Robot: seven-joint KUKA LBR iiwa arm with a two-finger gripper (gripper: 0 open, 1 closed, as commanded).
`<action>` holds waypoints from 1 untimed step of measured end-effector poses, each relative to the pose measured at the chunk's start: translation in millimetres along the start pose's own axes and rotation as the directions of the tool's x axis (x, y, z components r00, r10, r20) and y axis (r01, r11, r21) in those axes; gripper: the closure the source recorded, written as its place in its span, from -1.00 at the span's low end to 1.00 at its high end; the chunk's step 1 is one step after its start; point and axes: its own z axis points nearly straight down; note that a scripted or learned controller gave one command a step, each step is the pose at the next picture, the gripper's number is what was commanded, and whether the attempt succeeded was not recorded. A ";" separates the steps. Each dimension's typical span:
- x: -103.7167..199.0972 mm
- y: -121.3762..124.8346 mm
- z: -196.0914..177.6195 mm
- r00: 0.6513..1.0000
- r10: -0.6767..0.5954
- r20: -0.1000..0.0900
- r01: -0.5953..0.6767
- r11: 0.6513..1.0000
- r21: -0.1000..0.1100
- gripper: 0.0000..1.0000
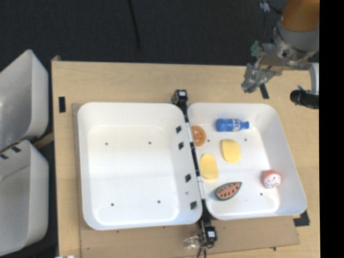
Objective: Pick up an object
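Camera view, gripper (251,84) above right bin (287,144) (finger gap unreadable), blue bottle (231,124) inside.

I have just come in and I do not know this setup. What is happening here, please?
A robot arm is set to pick up an object. Its gripper hangs above the bench, beyond the far edge of the right bin, holding nothing. That bin holds a blue bottle, two yellow pieces and a few other small items.
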 end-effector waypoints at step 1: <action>66.0 9.5 -58.4 1.000 -0.003 0.001 0.003 1.000 -0.012 1.00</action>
